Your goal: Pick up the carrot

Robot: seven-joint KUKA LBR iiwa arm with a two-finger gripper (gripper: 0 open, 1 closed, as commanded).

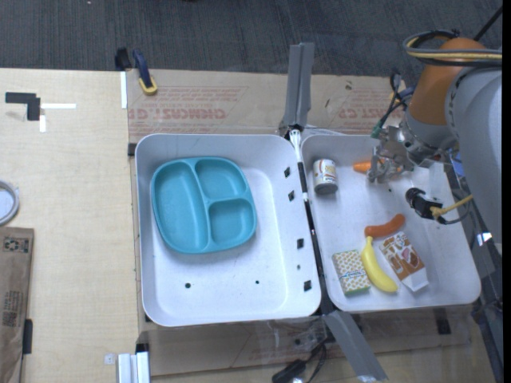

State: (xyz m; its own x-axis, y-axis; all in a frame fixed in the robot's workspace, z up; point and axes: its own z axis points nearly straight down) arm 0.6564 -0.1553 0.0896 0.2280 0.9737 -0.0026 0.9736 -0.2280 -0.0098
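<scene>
The carrot (pixel 362 167) is a small orange piece lying near the back of the right bin (pixel 455 246), just right of a small can (pixel 324 175). Only its left end shows; the rest is hidden behind my gripper (pixel 382 168). The gripper hangs low over the bin floor directly to the carrot's right, at or touching that end. The grey arm with its orange band (pixel 447 78) reaches in from the upper right.
A red sausage (pixel 385 226), a banana (pixel 377 266), a cracker box (pixel 350 271) and a small carton (pixel 403 262) lie at the front of the right bin. A blue divided plate (pixel 204 204) sits in the left bin (pixel 223 294). A divider (pixel 302 206) separates the bins.
</scene>
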